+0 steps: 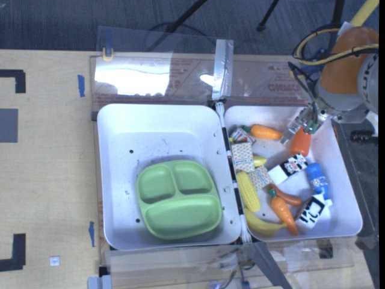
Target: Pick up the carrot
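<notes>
Camera view from above, at a slant: gripper (pixel 305 124) low over the right bin (pixel 348 205), near that bin's one o'clock corner; finger spacing impossible to judge, nothing visibly held. Grey arm (pixel 346 80) with orange band entering from three o'clock. Just below the gripper, at six o'clock, a small orange bottle (pixel 301 143). At nine o'clock from the gripper, a carrot (pixel 265 132) lying flat near the bin's back wall. Toward seven o'clock, a second carrot (pixel 283 212) among corn (pixel 248 191), banana (pixel 263 223), blue bottle (pixel 317 179) and printed packets. Farther at nine o'clock, left bin (pixel 120 125) holding a green divided plate (pixel 178 199).
</notes>
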